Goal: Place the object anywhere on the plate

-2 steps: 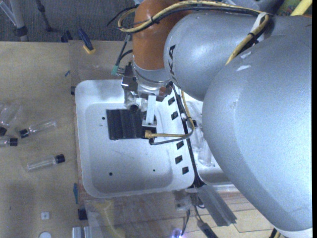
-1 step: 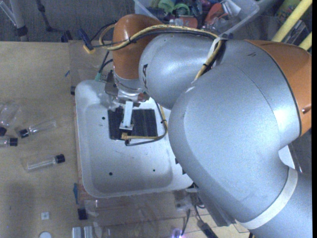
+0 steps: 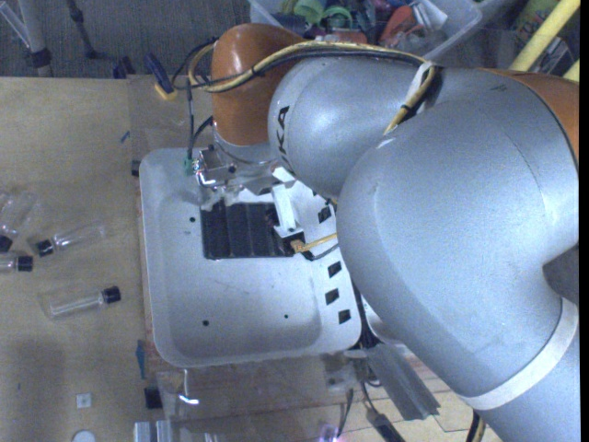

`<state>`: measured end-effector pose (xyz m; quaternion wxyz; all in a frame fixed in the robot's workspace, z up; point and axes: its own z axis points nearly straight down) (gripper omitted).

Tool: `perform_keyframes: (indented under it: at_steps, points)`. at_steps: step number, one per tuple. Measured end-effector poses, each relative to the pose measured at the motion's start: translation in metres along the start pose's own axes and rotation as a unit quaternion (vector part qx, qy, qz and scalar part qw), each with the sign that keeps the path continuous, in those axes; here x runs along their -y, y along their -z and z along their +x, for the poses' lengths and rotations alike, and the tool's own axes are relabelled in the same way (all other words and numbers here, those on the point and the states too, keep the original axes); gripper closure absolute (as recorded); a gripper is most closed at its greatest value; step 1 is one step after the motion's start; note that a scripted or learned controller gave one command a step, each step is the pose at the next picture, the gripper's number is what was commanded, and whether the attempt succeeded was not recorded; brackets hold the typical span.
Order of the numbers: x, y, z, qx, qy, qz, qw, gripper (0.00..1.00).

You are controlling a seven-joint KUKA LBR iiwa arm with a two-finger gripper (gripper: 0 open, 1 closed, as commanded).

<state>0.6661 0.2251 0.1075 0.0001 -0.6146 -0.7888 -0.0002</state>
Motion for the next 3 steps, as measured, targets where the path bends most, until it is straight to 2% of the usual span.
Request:
perform_keyframes:
  at_steps: [1,2,3]
  points:
    - [0.001,0.064,-0.006,0.0,0.222,-0.002,0.9751,1.0]
    - [0.023,0.137,-0.013,0.001,0.495,-0.003,0.8686,1.0]
    - [0.006,0.173,0.0,0.001,0.344,-0.003,0.9389,1.0]
